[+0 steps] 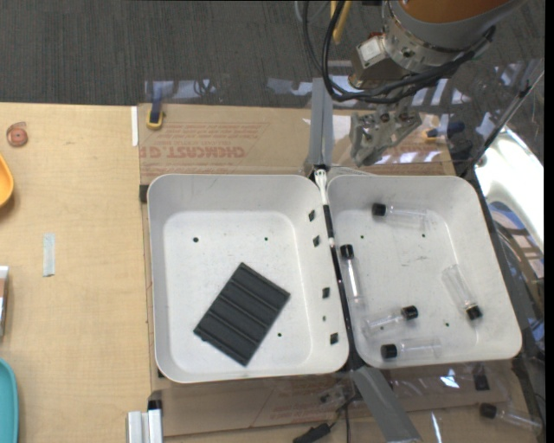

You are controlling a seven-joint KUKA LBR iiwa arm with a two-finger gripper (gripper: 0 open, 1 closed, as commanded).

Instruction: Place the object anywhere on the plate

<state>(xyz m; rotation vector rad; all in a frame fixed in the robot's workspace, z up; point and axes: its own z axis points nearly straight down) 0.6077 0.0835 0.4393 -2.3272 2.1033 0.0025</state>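
The bench [69, 260] is pale wood, with a sheet of brown cardboard [225, 143] laid under the two white bins and printed lettering showing behind them. Beyond the bench runs dark grey carpet [130, 43]. On the wood at far left sit a small reddish disc [16, 134], an orange edge [4, 186], a small grey strip [48, 255] and a teal corner [7, 402].

The left bin [160, 285] holds one thing — a dark ribbed plate [241, 313], lying flat and turned at a slant, toward the front of the bin.

The right bin [485, 285] holds several clear tubes with black caps: one [394, 212] near the back wall, one [349, 272] along the left wall, one [461, 294] by the right wall, and two near the front (one [389, 320] just behind the other [411, 350]). None touches the plate; all lie apart from it, across the join between the bins.

The arm [433, 26] hangs above the back rim of the right bin, cables looped around it. Its gripper [381, 138] sits over the cardboard just behind that bin — whether it is spread or closed I cannot tell, and nothing is seen in it.
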